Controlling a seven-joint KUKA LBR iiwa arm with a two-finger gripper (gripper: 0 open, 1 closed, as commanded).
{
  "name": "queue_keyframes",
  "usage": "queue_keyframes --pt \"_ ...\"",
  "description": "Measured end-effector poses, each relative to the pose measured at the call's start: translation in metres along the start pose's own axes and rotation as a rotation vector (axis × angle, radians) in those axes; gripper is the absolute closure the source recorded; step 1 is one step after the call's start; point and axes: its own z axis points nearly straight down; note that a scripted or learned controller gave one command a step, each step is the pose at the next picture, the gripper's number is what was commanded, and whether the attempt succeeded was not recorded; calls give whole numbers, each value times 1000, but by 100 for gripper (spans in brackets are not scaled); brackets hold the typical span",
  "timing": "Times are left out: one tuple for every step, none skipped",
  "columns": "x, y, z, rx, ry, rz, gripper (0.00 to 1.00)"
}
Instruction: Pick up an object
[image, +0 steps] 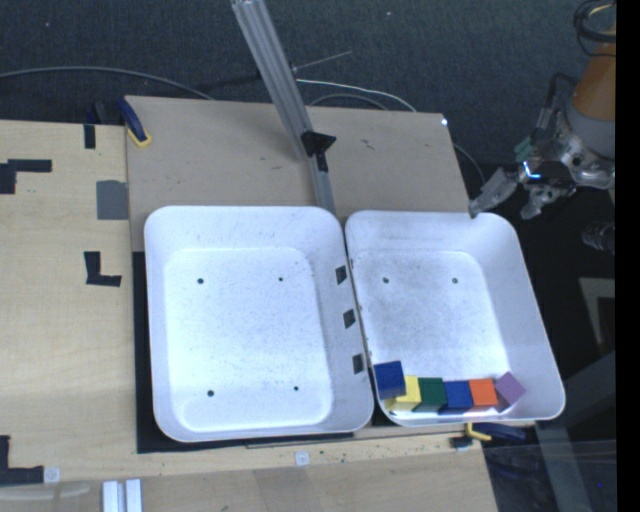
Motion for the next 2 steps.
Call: queue_keyframes --pt "44 -53 6 3 3 0 0" --pt "69 -96 53 7 3 2 0"
